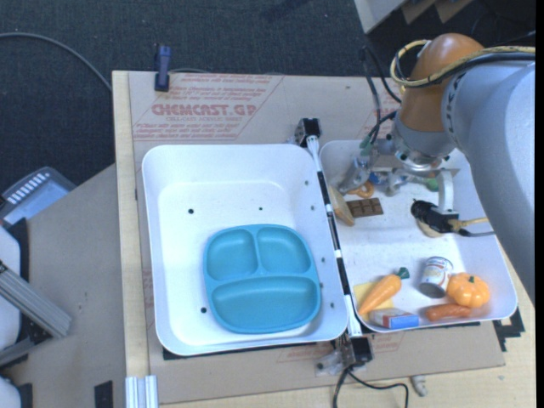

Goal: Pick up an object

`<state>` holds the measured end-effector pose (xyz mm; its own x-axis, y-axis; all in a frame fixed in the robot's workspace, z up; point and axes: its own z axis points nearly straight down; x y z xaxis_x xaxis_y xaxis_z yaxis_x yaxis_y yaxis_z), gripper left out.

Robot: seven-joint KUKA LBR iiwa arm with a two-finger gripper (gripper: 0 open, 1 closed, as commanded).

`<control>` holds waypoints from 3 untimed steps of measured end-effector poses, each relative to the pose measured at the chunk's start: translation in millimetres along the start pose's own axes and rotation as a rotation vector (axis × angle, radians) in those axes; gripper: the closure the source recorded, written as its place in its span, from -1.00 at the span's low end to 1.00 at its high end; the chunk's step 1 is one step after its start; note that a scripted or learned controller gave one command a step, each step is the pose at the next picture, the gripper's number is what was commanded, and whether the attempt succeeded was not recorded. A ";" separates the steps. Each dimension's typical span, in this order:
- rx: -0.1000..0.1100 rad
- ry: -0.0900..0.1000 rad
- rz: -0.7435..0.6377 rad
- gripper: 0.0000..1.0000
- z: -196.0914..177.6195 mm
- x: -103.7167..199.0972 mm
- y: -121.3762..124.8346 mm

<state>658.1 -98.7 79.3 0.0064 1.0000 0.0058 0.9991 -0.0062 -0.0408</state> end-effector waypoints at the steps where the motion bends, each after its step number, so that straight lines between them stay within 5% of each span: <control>1: 0.000 0.001 -0.001 -1.00 0.0 -0.9 0.1; 3: -0.001 -0.003 0.001 -1.00 0.2 0.7 -0.1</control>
<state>657.9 -98.0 79.1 0.0074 1.0000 0.0030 0.9992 -0.0073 -0.0400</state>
